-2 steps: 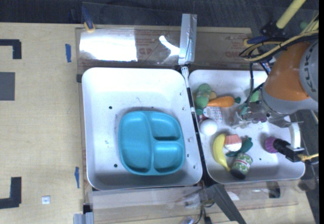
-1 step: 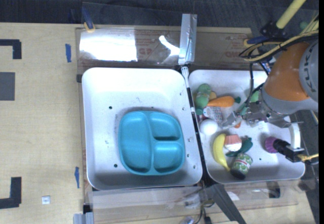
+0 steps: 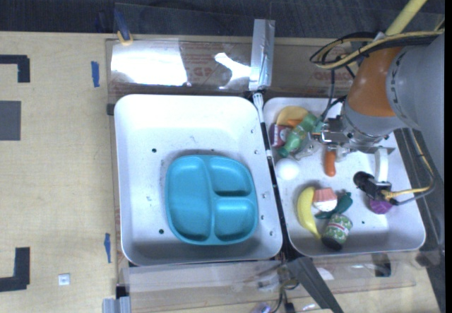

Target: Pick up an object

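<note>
Curved yellow banana (image 3: pixel 306 210), glossy divided tray (image 3: pixel 210 198)

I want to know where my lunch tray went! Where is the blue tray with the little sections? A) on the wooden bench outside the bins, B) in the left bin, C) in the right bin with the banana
B: the blue tray lies flat inside the left bin, while the banana sits among the toys in the right bin.
</note>
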